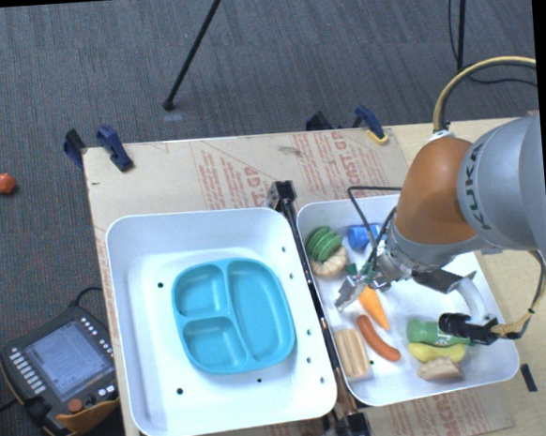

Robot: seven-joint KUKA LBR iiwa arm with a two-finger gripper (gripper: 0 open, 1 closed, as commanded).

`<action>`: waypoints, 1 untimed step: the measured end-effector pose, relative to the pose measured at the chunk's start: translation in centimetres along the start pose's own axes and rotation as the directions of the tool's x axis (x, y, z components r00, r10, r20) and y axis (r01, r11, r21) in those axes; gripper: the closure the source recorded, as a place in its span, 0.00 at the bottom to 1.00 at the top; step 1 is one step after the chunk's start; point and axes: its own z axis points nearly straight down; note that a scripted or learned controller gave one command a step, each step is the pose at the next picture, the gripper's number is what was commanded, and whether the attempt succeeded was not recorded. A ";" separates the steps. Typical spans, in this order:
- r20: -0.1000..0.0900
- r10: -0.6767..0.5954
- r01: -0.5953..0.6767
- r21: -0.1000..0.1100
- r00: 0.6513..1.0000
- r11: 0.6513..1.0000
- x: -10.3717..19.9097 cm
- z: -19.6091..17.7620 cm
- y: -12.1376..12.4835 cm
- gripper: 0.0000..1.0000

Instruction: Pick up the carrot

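The orange carrot lies in the right white bin, near its middle, with its thin end pointing down and right. My gripper is low over the bin, right at the carrot's thick upper end and touching or nearly touching it. The grey and orange arm reaches in from the right and hides the bin's far right part.
Around the carrot lie a green vegetable, a blue item, a beige piece, a red sausage, a tan wafer and a green-yellow item. The left bin holds a blue divided plate.
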 end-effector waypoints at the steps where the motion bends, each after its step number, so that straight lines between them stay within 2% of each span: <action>1: 0.000 0.007 -0.007 0.000 1.000 1.000 -0.1 -1.0 0.0 1.00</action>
